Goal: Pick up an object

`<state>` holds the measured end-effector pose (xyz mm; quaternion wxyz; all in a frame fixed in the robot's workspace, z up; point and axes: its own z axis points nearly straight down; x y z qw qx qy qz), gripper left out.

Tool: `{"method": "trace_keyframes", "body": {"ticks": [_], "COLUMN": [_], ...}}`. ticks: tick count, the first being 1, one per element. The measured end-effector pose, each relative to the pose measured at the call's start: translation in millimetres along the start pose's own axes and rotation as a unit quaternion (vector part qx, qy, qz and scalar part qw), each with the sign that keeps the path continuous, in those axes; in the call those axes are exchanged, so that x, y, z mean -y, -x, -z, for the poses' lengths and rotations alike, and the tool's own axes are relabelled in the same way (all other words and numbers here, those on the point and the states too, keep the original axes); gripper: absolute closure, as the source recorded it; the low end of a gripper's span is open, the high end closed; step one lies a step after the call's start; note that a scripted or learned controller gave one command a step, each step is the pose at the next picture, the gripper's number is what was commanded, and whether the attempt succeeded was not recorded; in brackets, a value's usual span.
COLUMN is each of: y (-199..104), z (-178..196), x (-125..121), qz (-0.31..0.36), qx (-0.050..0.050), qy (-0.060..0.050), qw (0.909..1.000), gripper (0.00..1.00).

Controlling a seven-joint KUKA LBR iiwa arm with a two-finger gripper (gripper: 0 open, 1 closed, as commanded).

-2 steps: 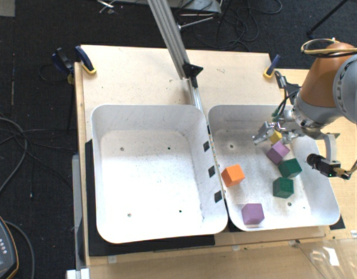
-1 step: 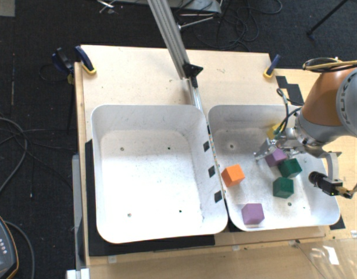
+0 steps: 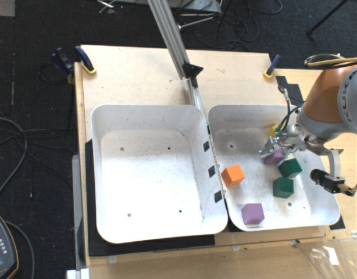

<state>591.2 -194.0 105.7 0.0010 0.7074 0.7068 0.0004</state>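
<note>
Nearest, a purple cube (image 3: pixel 253 213), two green blocks (image 3: pixel 284 187) and an orange cube (image 3: pixel 233 175) lie in the right bin (image 3: pixel 236 118), and further back the gripper (image 3: pixel 275 150) is low over a purple object (image 3: pixel 275 156), grip unclear, so nothing seems lifted yet.

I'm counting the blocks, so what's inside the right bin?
Inside the right bin: an orange block, two green blocks, a purple block. The gripper covers most of another purple piece.
</note>
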Motion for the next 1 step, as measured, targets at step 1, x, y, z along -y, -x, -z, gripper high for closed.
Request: {"method": "trace_keyframes", "body": {"ticks": [1], "y": [-66.3], "z": [97.3], "x": [-43.7], "qz": [0.005], "qx": [-0.001], "qy": [0.004], "qw": [1.0000], "gripper": [1.00]}}
